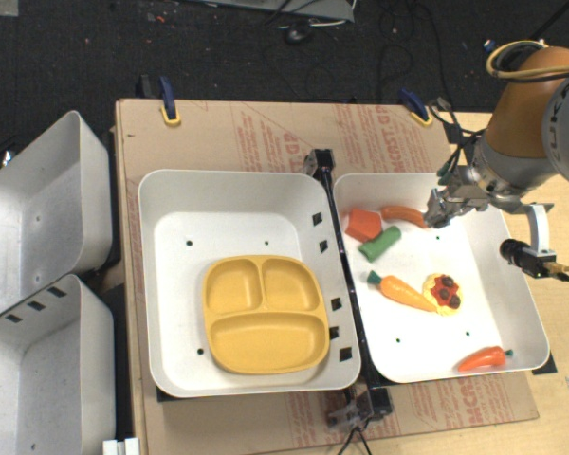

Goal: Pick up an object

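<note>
The right bin [512, 301] holds several toy foods. An orange-red block [363, 224] and a green piece [380, 243] lie at its back left. An orange sausage-like piece [401, 214] lies just behind them. A carrot [405, 293] and a yellow pizza slice with red spots [444, 292] sit mid-bin. A red-orange pepper [481, 358] lies near the front right. My gripper [437, 212] hangs low over the back of this bin, right at the sausage piece's right end.
The left bin [171, 207] bears a yellow divided plate [264, 313]. A black divider [337, 245] runs between the bins. Two more white bins [38, 254] stand off the bench at the left. Blue clamps [169, 102] hold the board's back edge.
</note>
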`<state>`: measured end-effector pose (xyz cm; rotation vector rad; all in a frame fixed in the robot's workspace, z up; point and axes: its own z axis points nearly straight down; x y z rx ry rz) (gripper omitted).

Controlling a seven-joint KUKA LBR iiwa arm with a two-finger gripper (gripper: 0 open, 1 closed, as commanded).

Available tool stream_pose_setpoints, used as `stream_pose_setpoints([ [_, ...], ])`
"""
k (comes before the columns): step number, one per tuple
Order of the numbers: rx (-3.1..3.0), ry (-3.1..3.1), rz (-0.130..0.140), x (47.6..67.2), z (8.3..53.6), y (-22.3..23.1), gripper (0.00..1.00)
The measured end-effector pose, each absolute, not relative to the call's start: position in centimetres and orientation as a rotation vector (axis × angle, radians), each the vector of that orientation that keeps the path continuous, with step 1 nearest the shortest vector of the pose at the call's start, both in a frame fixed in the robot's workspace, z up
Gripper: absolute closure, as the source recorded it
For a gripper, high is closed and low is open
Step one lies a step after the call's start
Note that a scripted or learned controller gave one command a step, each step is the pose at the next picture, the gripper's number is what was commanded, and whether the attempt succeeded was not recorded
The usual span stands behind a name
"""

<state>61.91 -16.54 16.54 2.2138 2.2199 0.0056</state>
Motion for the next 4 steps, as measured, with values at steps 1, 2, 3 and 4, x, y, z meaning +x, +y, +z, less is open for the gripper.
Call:
stream_pose_setpoints([
  [1,2.212,2.221,0.006,62.6,22.7,-16.0,1.0],
  [2,2.212,2.22,0.006,62.7,28.1,-16.0,1.0],
  [3,2.214,2.231,0.0,62.8,26.8,-10.1,1.0],
  [4,2.214,2.231,0.0,62.1,26.9,-4.2,1.0],
])
